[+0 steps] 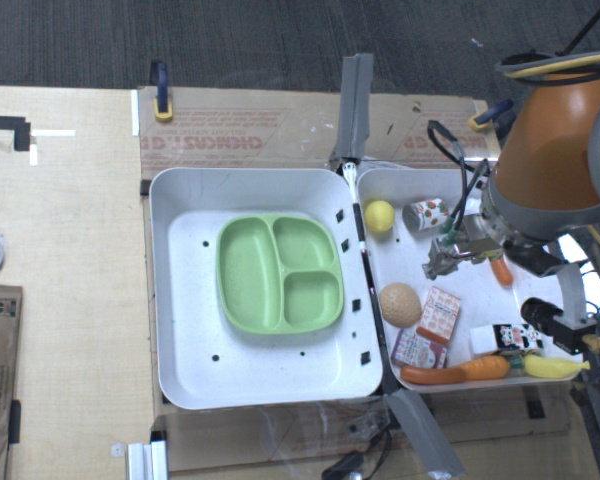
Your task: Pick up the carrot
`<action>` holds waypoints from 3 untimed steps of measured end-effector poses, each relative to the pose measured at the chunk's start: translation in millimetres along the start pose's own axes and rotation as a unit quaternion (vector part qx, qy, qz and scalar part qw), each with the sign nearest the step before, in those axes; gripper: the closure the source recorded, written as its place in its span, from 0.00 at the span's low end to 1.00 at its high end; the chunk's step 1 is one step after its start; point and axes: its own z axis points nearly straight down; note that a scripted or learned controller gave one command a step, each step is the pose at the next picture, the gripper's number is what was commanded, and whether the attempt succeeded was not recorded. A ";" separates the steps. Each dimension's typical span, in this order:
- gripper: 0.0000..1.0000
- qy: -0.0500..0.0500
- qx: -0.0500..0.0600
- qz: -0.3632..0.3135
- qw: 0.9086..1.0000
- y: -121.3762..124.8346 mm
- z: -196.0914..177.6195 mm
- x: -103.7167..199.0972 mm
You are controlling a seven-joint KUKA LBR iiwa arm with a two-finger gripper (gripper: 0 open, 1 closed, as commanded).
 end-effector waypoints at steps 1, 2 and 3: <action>1.00 -0.001 0.000 0.053 0.999 -25.1 -201.8 -77.0; 1.00 0.000 0.001 0.114 0.994 -50.9 -112.2 -138.4; 1.00 0.000 0.002 0.354 0.935 -45.7 -39.3 -145.6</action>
